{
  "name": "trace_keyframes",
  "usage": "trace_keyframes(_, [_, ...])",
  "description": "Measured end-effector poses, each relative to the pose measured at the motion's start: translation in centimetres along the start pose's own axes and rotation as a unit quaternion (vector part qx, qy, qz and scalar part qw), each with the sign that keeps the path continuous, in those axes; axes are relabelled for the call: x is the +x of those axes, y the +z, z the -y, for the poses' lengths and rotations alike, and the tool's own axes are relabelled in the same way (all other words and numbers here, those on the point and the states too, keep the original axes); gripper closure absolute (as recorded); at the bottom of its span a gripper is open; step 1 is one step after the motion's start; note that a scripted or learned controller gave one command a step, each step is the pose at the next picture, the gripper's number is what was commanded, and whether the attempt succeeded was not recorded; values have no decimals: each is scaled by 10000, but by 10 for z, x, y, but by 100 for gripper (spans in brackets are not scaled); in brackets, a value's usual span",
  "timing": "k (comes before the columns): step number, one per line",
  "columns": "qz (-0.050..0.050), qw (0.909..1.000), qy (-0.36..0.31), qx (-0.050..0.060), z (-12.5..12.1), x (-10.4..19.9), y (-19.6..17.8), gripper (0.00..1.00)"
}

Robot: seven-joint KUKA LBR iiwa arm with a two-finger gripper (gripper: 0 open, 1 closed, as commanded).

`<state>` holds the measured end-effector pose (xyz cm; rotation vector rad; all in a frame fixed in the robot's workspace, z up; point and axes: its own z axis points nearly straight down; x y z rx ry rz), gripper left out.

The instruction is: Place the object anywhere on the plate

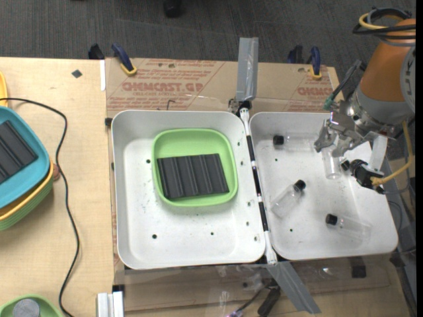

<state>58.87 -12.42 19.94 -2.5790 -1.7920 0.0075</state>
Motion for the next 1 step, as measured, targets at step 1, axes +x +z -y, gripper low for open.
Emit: trace_keyframes(1, [-1,10000,2,-2,0,0,0,0])
